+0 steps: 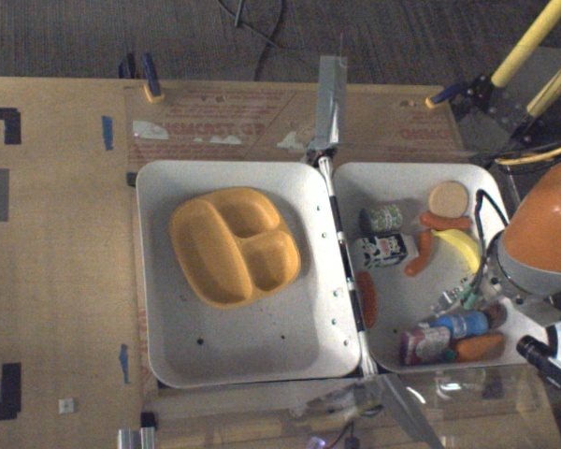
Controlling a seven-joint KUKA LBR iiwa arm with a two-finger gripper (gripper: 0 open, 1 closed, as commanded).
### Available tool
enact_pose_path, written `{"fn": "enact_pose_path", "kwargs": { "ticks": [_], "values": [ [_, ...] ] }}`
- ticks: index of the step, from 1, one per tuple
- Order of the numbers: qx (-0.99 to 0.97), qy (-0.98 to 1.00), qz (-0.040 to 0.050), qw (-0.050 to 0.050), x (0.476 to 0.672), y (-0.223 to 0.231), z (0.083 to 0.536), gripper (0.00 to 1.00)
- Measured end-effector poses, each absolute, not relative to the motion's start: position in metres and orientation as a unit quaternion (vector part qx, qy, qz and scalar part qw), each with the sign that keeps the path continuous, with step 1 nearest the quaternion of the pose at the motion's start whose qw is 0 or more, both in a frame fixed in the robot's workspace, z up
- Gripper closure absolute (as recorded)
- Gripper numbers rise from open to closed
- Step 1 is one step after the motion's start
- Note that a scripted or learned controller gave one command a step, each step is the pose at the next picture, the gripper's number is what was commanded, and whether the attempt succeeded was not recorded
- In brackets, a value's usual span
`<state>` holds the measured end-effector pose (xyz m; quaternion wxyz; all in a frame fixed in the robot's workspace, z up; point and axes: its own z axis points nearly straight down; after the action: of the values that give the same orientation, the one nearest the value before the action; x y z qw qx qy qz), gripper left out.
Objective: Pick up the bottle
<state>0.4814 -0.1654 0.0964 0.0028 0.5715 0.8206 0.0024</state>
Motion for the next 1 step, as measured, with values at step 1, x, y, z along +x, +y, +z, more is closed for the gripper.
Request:
{"fn": "enact_pose_path", "kwargs": {
  "ticks": [1],
  "values": [
    [0.51,0.86,0.0002,0.002,0.4992,-0.223,0.2058,1.0]
  ]
}}
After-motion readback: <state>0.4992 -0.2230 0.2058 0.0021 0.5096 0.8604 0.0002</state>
